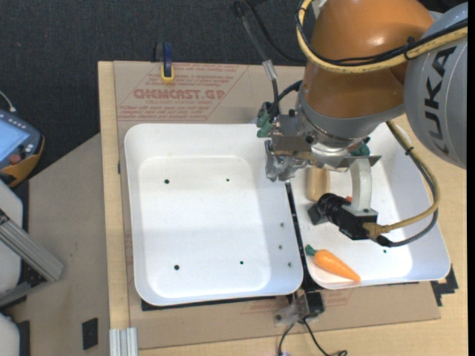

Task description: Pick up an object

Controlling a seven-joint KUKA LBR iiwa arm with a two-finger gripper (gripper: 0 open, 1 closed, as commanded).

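I see a smooth orange toy carrot (pixel 337 265) with a green tip. It lies in the right bin (pixel 415 258), near the front edge. Both bins are shallow, white and shiny. The left bin (pixel 200 213) has small dark dots on its floor. The arm's gripper (pixel 315 173) hangs over the right bin, behind the carrot. The bins rest on brown cardboard (pixel 185 91) with red letters. The floor (pixel 89 21) around is dark.
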